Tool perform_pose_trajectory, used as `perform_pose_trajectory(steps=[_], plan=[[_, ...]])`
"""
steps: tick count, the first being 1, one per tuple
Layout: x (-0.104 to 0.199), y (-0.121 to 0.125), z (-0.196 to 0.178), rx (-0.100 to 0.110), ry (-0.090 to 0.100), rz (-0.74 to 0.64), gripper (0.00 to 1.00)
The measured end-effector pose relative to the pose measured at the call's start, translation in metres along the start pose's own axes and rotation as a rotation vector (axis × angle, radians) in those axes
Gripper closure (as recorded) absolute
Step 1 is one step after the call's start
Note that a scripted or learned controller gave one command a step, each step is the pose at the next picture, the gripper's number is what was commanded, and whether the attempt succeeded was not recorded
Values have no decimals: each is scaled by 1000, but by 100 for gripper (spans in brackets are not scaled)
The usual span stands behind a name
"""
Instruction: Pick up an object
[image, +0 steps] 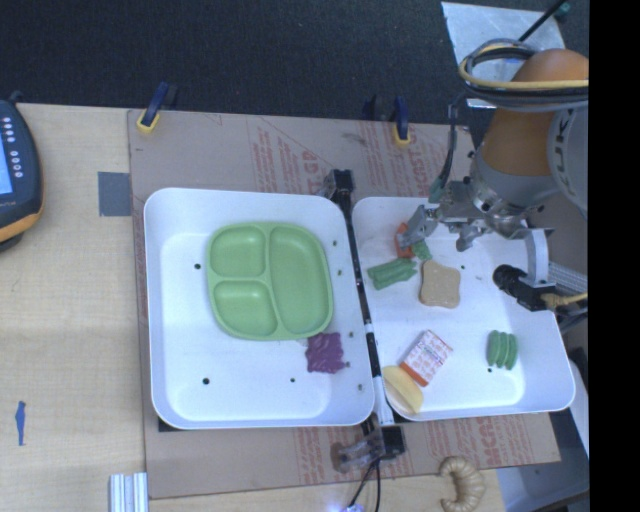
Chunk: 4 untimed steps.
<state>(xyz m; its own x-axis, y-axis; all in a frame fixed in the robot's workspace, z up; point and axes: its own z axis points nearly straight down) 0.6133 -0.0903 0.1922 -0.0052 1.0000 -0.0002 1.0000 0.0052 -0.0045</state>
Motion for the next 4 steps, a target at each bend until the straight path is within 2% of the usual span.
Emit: perform_pose_trajectory(steps=[1, 2, 3, 4], plan=[[-14, 36, 107, 7, -1, -1, 0], [-28, 44, 100, -4, -1, 3, 0], [-13, 43, 100, 0, 0, -1, 0], [-46, 43, 99, -4, -2, 4, 0]])
